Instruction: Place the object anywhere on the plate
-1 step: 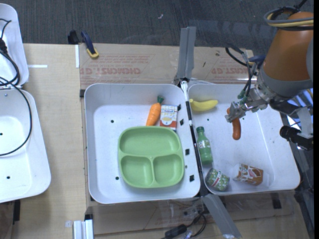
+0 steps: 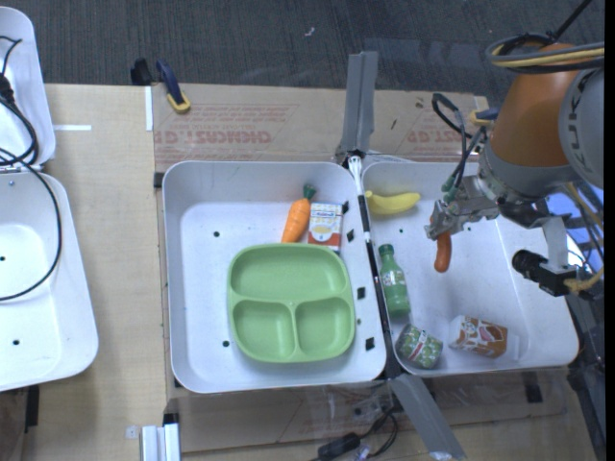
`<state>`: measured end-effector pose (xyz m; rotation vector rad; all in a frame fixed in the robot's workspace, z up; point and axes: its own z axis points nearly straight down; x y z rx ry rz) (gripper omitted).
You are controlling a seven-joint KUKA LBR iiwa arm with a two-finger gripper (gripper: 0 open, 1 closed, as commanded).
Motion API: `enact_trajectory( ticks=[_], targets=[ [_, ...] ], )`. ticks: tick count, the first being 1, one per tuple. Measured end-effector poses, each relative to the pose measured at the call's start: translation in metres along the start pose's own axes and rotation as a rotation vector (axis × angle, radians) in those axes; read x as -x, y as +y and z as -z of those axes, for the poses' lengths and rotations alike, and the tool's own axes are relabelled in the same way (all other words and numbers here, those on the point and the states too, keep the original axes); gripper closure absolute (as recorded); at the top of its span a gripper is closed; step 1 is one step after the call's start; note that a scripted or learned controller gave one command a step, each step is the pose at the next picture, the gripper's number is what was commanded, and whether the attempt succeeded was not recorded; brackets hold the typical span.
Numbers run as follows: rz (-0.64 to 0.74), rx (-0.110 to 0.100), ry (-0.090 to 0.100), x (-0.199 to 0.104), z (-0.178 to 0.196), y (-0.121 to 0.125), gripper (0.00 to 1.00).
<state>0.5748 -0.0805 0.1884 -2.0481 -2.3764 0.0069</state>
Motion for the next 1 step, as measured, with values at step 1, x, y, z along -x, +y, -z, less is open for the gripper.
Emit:
enact_trajectory(
  ticks=[1],
  targets=[
    [0.14,0.0,-0.001,-0.1078,0.0005,-0.0077,1.0]
  ],
)
